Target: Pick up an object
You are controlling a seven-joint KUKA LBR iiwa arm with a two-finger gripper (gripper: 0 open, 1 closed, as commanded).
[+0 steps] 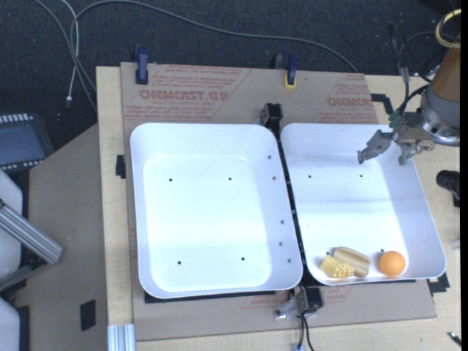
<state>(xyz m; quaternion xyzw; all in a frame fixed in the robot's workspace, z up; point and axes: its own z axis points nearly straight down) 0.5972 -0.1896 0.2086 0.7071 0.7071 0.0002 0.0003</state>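
Note:
In the right bin (pixel 344 196), three small objects lie along the near edge: a yellow corn cob (pixel 337 268), a tan bread-like roll (pixel 351 256) touching it, and an orange ball (pixel 393 262) a little to their right. My gripper (pixel 386 149) hangs over the far right corner of that bin, well away from the objects. Its two fingers are spread apart with nothing between them.
The left bin (pixel 212 207) sits beside the right one on a cardboard-covered bench. Blue clamps (pixel 141 64) hold the board at the far edge. Cables run across the dark floor behind the bench.

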